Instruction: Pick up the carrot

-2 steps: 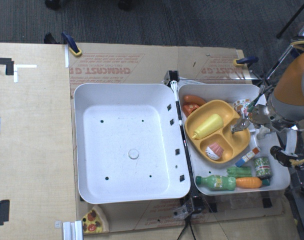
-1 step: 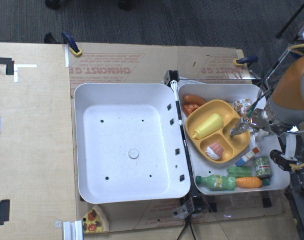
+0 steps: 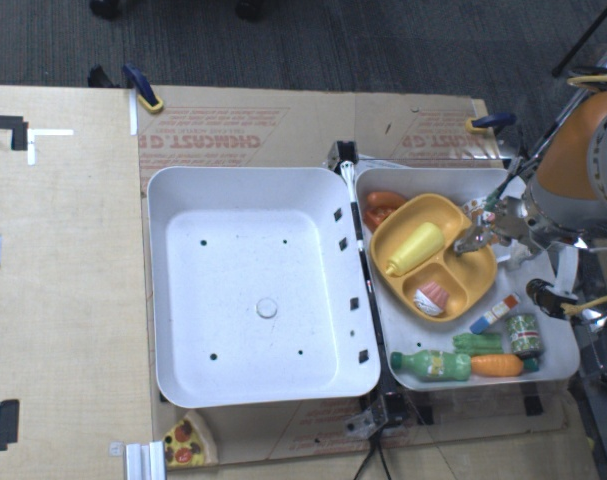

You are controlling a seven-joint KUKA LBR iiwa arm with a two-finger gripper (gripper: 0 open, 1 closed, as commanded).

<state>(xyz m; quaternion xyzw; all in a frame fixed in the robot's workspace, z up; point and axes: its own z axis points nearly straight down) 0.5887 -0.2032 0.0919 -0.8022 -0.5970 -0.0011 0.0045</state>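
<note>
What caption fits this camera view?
Gripper over the yellow tray; carrot waits in the right bin.

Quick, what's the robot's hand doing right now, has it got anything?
Hand: over the yellow tray's right edge; open or closed cannot be told. Carrot lies apart.

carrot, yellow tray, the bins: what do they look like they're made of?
Carrot: likely moulded plastic toy; smooth, evenly orange.
Yellow tray: looks like plastic; uniform yellow, rounded moulded compartments, soft sheen.
Bins: probably thin formed plastic; matte white, rounded corners. Could be coated metal; the view doesn't settle it.
</note>
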